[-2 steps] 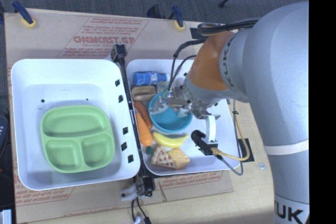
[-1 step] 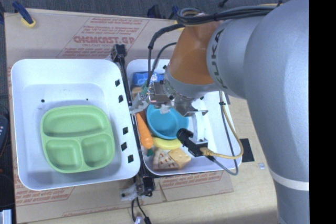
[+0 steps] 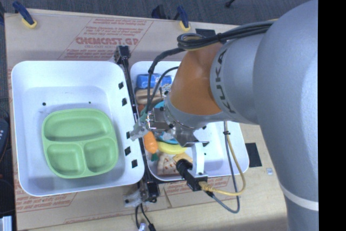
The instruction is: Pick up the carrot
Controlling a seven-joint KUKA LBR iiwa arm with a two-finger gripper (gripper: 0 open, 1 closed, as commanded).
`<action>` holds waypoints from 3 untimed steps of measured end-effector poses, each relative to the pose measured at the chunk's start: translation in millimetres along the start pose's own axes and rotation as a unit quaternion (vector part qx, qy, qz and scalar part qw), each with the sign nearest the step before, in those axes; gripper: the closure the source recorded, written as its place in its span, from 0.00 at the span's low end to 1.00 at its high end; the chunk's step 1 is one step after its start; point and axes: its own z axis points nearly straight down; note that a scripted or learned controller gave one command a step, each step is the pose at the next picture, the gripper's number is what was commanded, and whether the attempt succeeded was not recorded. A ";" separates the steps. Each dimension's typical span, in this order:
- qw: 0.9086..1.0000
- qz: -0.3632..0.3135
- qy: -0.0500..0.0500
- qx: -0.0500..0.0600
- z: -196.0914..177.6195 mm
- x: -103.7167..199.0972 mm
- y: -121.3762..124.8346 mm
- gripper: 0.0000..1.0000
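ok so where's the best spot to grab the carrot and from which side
Probably the carrot's orange middle, coming from straight above. It lies against the left wall of the right bin, with yellow items crowding its right side, so a sideways approach looks blocked. Closing across its short width seems safest. The arm hides its surroundings, so this is tentative.

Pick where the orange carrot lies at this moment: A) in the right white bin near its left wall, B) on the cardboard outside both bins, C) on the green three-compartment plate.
A: the orange carrot lies inside the right white bin, beside its left wall, under the arm's wrist.
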 end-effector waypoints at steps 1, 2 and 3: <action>0.997 0.075 -0.001 -0.002 -1.2 -31.3 47.7 0.00; 0.998 0.057 0.001 0.001 0.2 17.4 -1.6 0.00; 0.998 0.058 0.001 -0.002 -1.2 -37.9 39.2 0.00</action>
